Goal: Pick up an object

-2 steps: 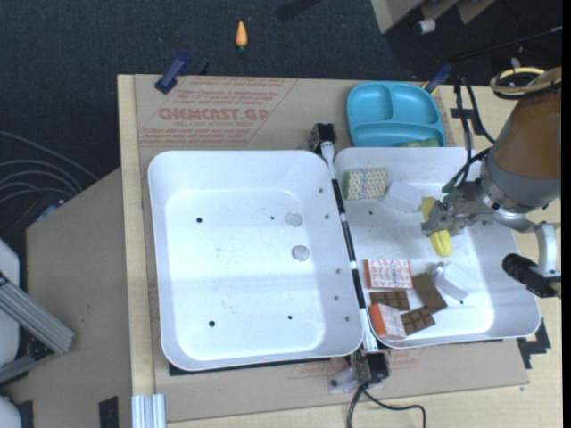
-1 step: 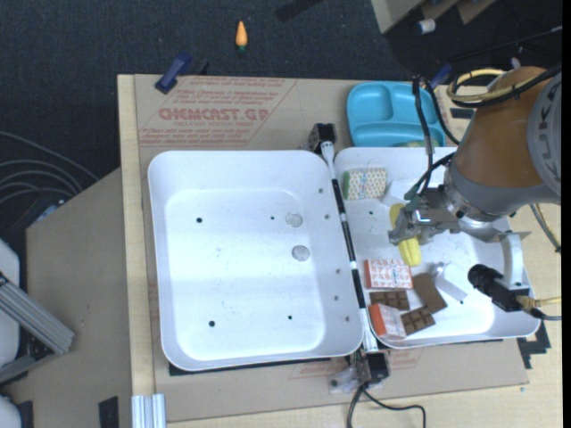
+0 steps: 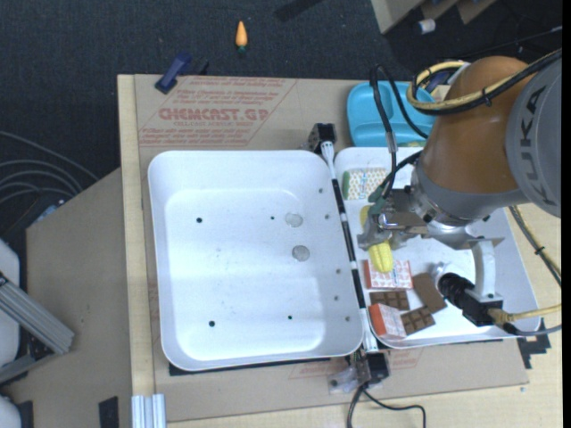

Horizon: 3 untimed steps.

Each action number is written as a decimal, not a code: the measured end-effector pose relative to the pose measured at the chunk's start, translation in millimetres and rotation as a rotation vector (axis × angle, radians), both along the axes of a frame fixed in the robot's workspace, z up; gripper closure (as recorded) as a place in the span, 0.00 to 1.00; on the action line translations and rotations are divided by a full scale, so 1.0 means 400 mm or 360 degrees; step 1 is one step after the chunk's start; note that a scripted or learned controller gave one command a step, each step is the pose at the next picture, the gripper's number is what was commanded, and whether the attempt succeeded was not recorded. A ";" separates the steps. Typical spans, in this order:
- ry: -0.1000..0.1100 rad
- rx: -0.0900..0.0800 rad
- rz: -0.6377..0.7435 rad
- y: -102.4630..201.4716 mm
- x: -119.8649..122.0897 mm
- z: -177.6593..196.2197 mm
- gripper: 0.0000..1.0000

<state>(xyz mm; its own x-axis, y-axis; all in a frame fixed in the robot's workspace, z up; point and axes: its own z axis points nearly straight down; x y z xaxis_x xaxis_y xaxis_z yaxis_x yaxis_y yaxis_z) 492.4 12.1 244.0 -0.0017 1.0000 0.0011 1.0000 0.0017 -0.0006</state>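
My gripper point(image 3: 383, 227) hangs low over the left part of the right bin point(image 3: 510, 239), reaching in from the right under the arm's orange band. Just below it lies a yellow corn-like piece point(image 3: 382, 258), close to the gripper tip; contact between them is unclear. Beside the yellow piece sits a white and red card point(image 3: 391, 276). Brown chocolate-like blocks point(image 3: 401, 316) and another brown piece point(image 3: 427, 292) lie toward the bin's front. A dotted white card point(image 3: 363, 184) rests near the back left corner. The arm hides the bin's middle.
The left bin point(image 3: 178, 185) stands beside the right one, with a black divider strip point(image 3: 346, 230) between them. A light blue object point(image 3: 379, 114) sits behind the right bin. On the dark floor beyond the bench lie a small blue item point(image 3: 171, 74) and an orange one point(image 3: 241, 34).
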 end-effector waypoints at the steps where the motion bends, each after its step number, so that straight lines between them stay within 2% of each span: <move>1: 0.0001 0.0000 0.0000 0.149 -0.034 0.016 1.00; 2: 0.0005 -0.0001 -0.0003 0.006 -0.034 0.005 1.00; 3: 0.0000 -0.0001 -0.0001 0.130 -0.033 0.032 1.00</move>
